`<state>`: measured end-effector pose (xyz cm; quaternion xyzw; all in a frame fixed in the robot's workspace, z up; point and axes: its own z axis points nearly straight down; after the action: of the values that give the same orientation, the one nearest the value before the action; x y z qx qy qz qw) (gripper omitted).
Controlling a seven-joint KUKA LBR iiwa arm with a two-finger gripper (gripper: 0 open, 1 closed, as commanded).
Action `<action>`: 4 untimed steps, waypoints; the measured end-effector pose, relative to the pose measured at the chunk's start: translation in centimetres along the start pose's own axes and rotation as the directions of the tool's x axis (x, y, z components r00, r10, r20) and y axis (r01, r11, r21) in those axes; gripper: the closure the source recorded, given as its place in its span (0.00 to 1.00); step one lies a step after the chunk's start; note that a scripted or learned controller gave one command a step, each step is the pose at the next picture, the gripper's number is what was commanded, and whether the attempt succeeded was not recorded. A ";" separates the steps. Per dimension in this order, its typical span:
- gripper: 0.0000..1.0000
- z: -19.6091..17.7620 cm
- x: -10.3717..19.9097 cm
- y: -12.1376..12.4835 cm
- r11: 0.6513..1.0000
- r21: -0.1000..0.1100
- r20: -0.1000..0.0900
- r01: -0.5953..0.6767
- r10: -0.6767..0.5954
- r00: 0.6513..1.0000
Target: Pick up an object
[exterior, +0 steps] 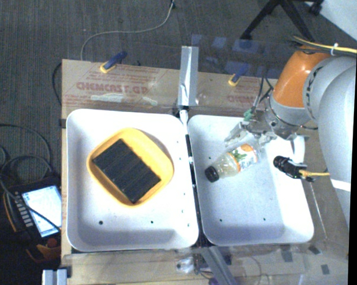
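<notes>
Bottle (234,162): clear plastic with a black cap (211,173). It lies on its side in the right bin (264,207), a little toward 10 o'clock from the bin's middle. The cap points to 8 o'clock and the base to 2 o'clock. An orange and green label wraps the body near the base.

The gripper (248,133) hangs over the base end of the bottle, close above it or touching; I cannot tell which. I also cannot tell whether the gripper is wide or narrow, or whether it has the bottle, because the wrist hides that part.

This looks like the reach-and-grasp step. To do it well, the grip should cross the bottle's round body, not run along it, and sit nearer the middle than the base, so the capped end does not swing down on the lift. A smooth round bottle may roll or slip out.

In the left bin (80,223), well apart, a yellow dish (166,162) holds a black ridged block (127,169).
</notes>
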<state>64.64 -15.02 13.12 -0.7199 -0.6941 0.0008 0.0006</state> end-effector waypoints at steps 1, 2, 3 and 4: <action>0.00 4.1 -3.3 -1.7 1.000 -0.014 0.002 0.022 -0.022 1.000; 0.00 4.0 -4.7 -5.1 0.997 -0.016 0.005 0.075 -0.075 0.997; 0.00 4.0 -3.7 -6.8 0.993 -0.018 0.009 0.112 -0.112 0.994; 0.00 3.9 -2.1 -11.7 0.985 -0.019 0.008 0.170 -0.170 0.985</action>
<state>52.82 -16.69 9.22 -0.6581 -0.7528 -0.0038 -0.0089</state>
